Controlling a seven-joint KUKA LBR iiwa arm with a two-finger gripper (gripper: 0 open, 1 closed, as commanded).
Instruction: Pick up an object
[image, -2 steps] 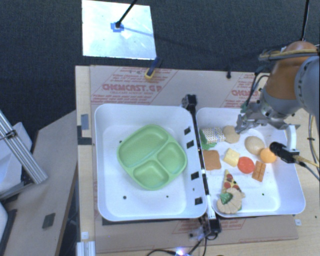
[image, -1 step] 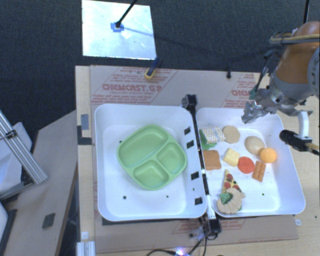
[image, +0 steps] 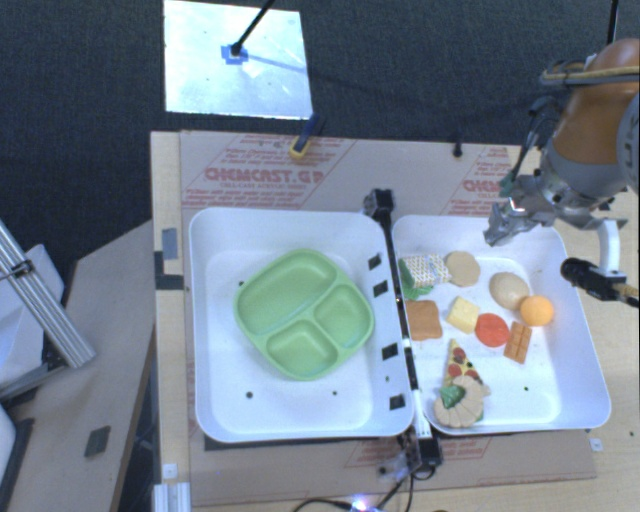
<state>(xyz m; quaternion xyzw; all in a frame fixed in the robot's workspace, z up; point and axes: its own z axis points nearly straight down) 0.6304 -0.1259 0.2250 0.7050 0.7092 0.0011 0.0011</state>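
Grey jaws (image: 500, 228) (empty) above bin (image: 575, 400)

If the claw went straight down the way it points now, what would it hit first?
Probably bare floor of the right bin near its far rim. The claw hangs above that corner, pointing down and slightly left. The round tan cookie is the nearest item, off to the left. Depth is hard to judge.

Arm enters over the desk's far right corner, orange band showing above the wrist. I see the hand (image: 500, 228) hanging low, pointed down-left; nothing visible between its tips.
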